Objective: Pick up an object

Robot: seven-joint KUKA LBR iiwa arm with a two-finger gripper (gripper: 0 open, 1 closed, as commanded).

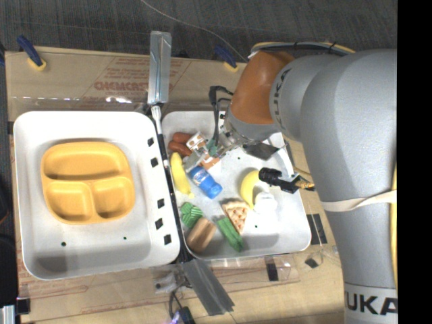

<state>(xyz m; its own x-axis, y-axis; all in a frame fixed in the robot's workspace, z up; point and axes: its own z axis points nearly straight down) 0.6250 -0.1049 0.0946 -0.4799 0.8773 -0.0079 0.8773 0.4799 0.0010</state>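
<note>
- Two bins stood side by side on the worktop [81, 59]; the left bin [27, 181] held a divided tray [86, 179].
- In the right bin [297, 228], a banana [179, 175] lay along the left wall, with a sausage [181, 141] behind it.
- A small bottle [204, 181] lay just right of the banana.
- A pizza slice [235, 214] lay near the front, and a lemon-like fruit [250, 186] was behind it.
- The arm [324, 113] reached in from the right, and the gripper [214, 147] was over the back of the right bin, near the sausage.
</note>
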